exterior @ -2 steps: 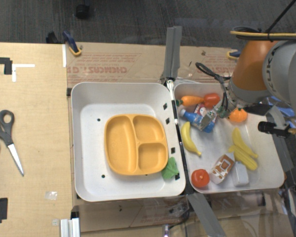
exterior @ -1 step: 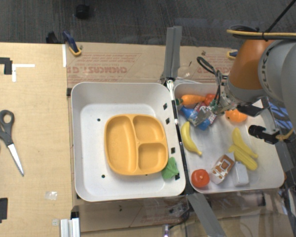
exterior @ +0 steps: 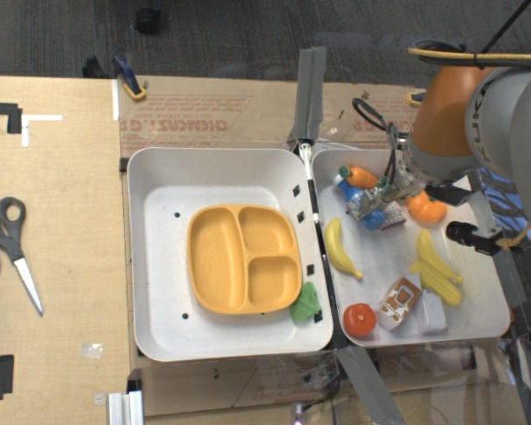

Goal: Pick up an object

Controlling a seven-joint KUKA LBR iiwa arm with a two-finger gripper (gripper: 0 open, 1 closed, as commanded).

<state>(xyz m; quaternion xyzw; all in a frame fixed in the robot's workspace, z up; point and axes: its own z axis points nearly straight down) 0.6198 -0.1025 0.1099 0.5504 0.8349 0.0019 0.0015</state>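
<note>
The right bin (exterior: 491, 321) holds several items. A single banana (exterior: 341, 248) lies by its left wall, and a red tomato (exterior: 358, 320) sits at the front. A brown snack packet (exterior: 399, 302) rests beside a white block (exterior: 431, 312). A yellow banana bunch (exterior: 438, 271) lies to the right. At the back are a carrot (exterior: 362, 176), an orange (exterior: 426, 209) and a crumpled blue and silver packet (exterior: 374, 209). My gripper (exterior: 392, 189) is low in the back of this bin, right over the crumpled packet, between the carrot and the orange.
The left bin (exterior: 155, 264) carries a yellow divided plate (exterior: 244, 258) with a green item (exterior: 307, 302) at its front right corner. Scissors (exterior: 16, 246) lie on the bench at far left. The grey arm with its orange band (exterior: 451, 104) spans the right bin's back right corner.
</note>
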